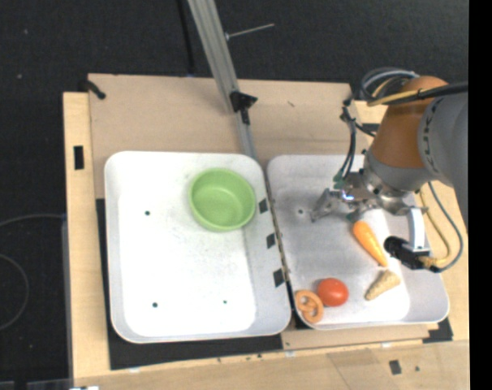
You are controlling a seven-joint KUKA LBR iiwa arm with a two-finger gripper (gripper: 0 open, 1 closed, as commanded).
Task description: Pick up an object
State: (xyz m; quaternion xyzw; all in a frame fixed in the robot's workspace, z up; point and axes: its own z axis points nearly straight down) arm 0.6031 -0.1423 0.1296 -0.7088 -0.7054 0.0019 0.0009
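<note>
Well, the biggest thing I saw was the tan bench (148, 120), with dark floor all around it. On it sat two white bins side by side, touching along the middle. The left bin (140, 250) was a bit wider than the right bin (311, 250).

Next came the grey arm (408, 136) with its orange band. It reached in from the right and hung over the far right part of the right bin. A long metal pole (213, 39) ran from the top of the view down to the spot where the two bins met.

The claw (343, 205) was low over the right bin, close to its floor, near the far side. I could not tell if the claw was apart or together, and I saw nothing in it.

A green bowl (222, 200) sat upright in the left bin, near its far right corner.

The other things lay in the right bin. An orange carrot (369, 242) lay at a slant just beside the claw, on its near right side. A red tomato (333, 292) sat by the near edge. A pale wedge (382, 285) lay to the right of the tomato, a little apart. A small orange slice (308, 306) sat in the near left corner, touching the tomato.
</note>
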